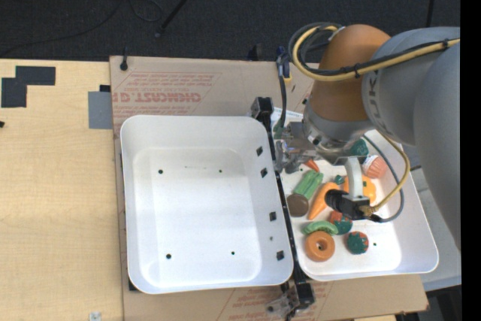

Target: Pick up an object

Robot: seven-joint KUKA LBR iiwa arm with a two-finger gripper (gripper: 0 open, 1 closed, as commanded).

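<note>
Nothing has been lifted yet, as far as the view shows: every toy lies on the floor of the right bin, and none is seen in the pincer. The pincer hangs low over the bin's far left corner, beside the wall shared with the other bin. Whether it is wide or narrow I cannot tell, since the wrist hides it from above. The whole task is therefore still to be done: closing on something and raising it clear.

The likeliest target, by nearness, is the green toy vegetable with a brown end, lying at a slant just beside the pincer along the bin's left wall. An orange carrot-shaped toy lies against its right side. Toward the near edge sit a curved green piece, an orange ring and a green-and-red ball, close together. A pink piece lies farther right, partly under the arm.

The left bin holds no toys; only small dark dots mark its floor. Both bins rest on a cardboard sheet on the bench.
</note>
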